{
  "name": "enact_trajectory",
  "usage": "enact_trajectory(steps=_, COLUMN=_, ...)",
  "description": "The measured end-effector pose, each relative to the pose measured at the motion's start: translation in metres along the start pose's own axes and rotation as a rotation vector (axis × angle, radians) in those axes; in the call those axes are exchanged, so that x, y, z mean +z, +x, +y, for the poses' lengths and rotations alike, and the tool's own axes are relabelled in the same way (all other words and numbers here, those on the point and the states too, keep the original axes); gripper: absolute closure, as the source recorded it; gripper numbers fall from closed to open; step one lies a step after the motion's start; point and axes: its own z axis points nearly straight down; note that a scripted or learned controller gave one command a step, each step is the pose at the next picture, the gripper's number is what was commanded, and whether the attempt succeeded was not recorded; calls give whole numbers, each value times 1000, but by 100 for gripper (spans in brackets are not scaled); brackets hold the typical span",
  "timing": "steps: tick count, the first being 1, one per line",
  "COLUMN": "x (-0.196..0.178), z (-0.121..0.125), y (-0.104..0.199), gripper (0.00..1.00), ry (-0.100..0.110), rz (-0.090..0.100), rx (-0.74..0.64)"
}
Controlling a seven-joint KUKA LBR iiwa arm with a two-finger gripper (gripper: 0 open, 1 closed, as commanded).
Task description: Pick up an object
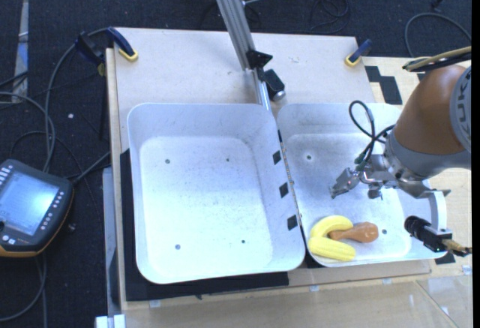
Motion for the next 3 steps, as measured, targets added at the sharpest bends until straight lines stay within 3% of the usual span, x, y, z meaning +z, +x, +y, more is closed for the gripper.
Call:
enact_trajectory(steps=1, x=50, z=0, y=0, gripper=0, ry=-2, rz=-1, rx=0)
enact_trajectory(steps=2, x=38, z=1, y=0, gripper=100, ry=-5, rz=-1, rx=0)
enact_trajectory(steps=3, x=-18, z=-5, y=7, gripper=100, ry=-8, rz=-1, rx=-1)
